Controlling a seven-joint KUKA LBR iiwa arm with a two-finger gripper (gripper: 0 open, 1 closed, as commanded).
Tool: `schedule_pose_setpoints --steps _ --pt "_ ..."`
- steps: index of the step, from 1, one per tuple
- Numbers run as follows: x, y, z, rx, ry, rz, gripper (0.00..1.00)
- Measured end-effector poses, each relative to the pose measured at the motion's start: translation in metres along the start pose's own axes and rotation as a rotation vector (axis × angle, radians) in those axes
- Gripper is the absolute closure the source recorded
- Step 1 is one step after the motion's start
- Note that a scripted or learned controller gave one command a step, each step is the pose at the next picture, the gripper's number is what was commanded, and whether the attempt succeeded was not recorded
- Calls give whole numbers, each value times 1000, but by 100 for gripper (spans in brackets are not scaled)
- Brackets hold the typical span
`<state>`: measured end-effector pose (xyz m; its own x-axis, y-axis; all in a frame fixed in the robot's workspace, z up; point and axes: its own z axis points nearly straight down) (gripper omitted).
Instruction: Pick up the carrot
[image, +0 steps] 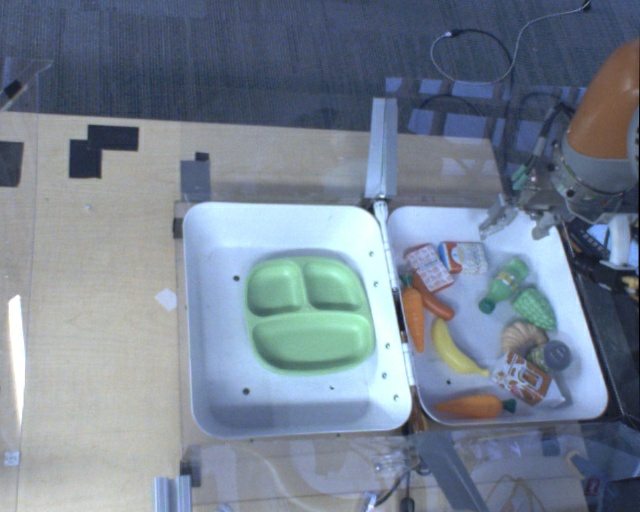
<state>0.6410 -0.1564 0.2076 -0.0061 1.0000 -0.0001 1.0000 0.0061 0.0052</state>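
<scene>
While the carrot (413, 318) lies in the right bin (590, 395), the end effector (519, 221) hovers released.

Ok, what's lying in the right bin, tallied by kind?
Orange carrots: 2
Small red-orange piece: 1
Yellow banana: 1
Green bottle: 1
Green textured piece: 1
Printed packets: 3
Tan pastry-like piece: 1
Grey can: 1
Total: 11

pincer (520, 215) spread open over right bin's (590, 330) top edge; carrot (413, 318) lies against its left wall.
</scene>
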Motion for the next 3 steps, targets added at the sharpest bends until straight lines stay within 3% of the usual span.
schedule_pose_setpoints --steps 1,2,3 --pt "-33 -27 -30 -2 -2 -222 0" --pt "-48 -24 -6 -2 -2 -504 0" --pt "-47 -35 2 -2 -2 -956 0"
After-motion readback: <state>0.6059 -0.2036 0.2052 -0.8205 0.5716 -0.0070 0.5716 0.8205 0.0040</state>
